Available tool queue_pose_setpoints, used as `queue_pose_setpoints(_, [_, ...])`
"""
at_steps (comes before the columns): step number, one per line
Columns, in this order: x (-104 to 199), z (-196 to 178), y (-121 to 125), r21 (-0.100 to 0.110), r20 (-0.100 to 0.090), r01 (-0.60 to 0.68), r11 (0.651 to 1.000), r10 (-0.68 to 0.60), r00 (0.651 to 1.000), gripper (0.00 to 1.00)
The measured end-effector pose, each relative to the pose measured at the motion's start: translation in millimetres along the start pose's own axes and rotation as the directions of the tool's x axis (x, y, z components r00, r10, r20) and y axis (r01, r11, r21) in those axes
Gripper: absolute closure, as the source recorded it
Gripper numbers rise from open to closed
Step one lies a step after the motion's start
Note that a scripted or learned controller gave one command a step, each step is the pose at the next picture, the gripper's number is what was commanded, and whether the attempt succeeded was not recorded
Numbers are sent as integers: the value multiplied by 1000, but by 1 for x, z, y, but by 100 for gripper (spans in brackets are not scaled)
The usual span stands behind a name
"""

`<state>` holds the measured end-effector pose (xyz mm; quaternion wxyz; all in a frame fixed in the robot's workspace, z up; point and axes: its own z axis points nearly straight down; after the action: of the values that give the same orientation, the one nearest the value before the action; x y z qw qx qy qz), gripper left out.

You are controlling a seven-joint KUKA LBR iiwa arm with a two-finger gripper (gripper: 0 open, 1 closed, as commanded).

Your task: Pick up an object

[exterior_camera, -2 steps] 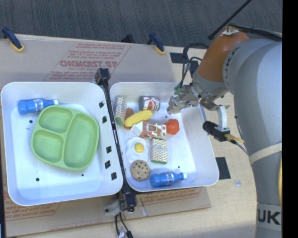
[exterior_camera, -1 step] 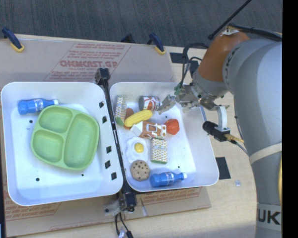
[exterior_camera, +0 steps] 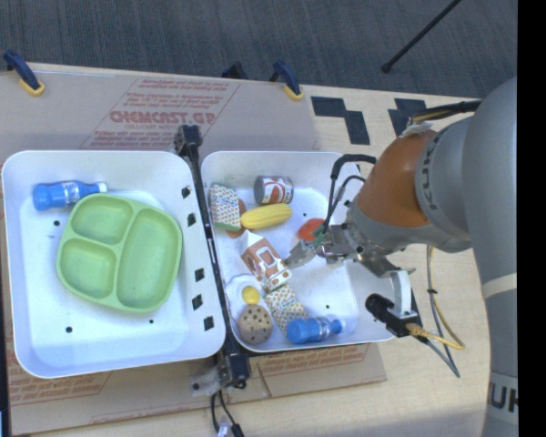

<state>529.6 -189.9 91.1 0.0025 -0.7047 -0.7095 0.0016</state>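
The arm reaches in from the right, its grey body and orange band (exterior_camera: 396, 176) hanging over the right edge of the right bin (exterior_camera: 220, 167). The pincer (exterior_camera: 302, 251) sits low inside that bin, near its middle. Its fingers are small and dark against the clutter, and I cannot tell whether they are parted or clenched, nor whether anything lies between them. The tip appears just beside a red-and-white carton (exterior_camera: 260, 260), but contact cannot be judged.

The right bin holds the loose objects. A red-and-white can (exterior_camera: 273, 189) lies near the far wall, with a yellow corn cob (exterior_camera: 266, 216) just in front of it and a patterned pouch (exterior_camera: 225, 207) to its left. A small orange-red piece (exterior_camera: 311, 228) lies just beside the arm's wrist. Toward the near wall are a small yellow item (exterior_camera: 250, 294), a speckled tan ball (exterior_camera: 254, 323), a chequered packet (exterior_camera: 285, 305) and a blue bottle (exterior_camera: 311, 330) lying on its side.

The left bin (exterior_camera: 18, 271) carries a green divided plate (exterior_camera: 120, 253) and another blue bottle (exterior_camera: 64, 193) lying in its far left corner. Both bins rest on cardboard (exterior_camera: 164, 112) spread over the counter (exterior_camera: 437, 390), with blue-and-yellow clamps (exterior_camera: 23, 73) at the far edge.
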Motion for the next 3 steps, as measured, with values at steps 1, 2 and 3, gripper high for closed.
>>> queue_pose_setpoints(1, [0,-11,1,0,2,6,1000,-6,1000,100])
queue_pose_setpoints(2, [0,-11,1,0,2,6,1000,-6,1000,0])
queue_pose_setpoints(3, [0,-21,1,1,3,12,1000,-12,1000,100])
